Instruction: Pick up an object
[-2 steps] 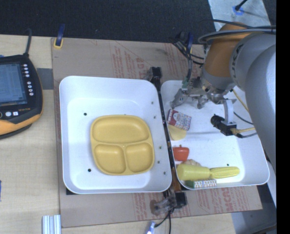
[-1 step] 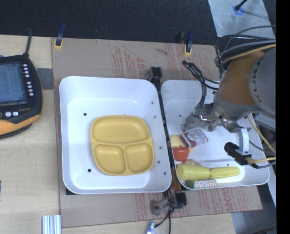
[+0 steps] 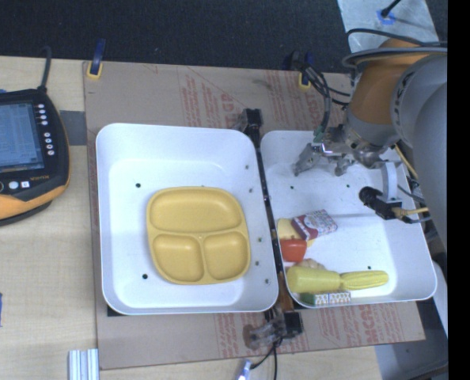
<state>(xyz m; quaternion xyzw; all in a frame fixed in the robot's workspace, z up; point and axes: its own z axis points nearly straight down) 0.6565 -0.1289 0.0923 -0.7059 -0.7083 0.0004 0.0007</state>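
Low in the frame, a corn cob [image 3: 339,280] lies along the bottom edge of the right bin [image 3: 409,252], with a red and white packet [image 3: 306,228] just above it at the bin's left side. Higher up in that bin, the gripper [image 3: 318,158] hangs with nothing between its fingers, which stand apart. A yellow divided plate [image 3: 197,233] sits in the left bin [image 3: 116,180].

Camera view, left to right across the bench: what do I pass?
Teach pendant → left bin holding a yellow divided plate → right bin with toy corn cob → gripper.
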